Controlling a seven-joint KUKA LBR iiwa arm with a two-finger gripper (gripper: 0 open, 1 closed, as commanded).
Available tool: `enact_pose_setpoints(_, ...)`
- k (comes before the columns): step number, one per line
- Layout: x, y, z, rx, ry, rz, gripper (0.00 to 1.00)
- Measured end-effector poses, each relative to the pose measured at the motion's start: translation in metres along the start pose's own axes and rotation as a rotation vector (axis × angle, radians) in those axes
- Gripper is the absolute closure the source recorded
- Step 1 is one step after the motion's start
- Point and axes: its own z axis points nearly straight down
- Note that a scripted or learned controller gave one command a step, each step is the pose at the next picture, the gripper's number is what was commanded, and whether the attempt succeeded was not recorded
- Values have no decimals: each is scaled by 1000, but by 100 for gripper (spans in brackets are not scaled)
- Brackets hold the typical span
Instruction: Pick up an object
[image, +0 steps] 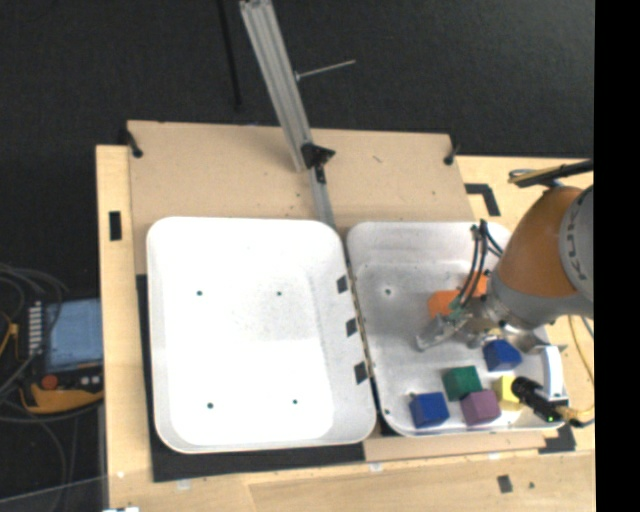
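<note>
My gripper (437, 333) is low in the right bin (400, 260), near its middle, with the arm reaching in from the right. An orange object (443, 301) lies just above the gripper tip, touching or very close to it; I cannot tell whether it is held. In the bin's front part lie a blue block (501, 355), a green block (462, 381), a second blue block (428, 409), a purple block (480, 406) and a yellow piece (509, 391) partly hidden by the wrist.
The left bin (250, 330) lies beside the right one, their rims meeting at about mid-view. A slanted metal pole (285, 90) rises from the back of the bench. Cables and a box (70, 335) sit off the bench at left.
</note>
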Motion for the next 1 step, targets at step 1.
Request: enact_pose_setpoints(1, 1, 2, -13, -7, 4, 7, 100)
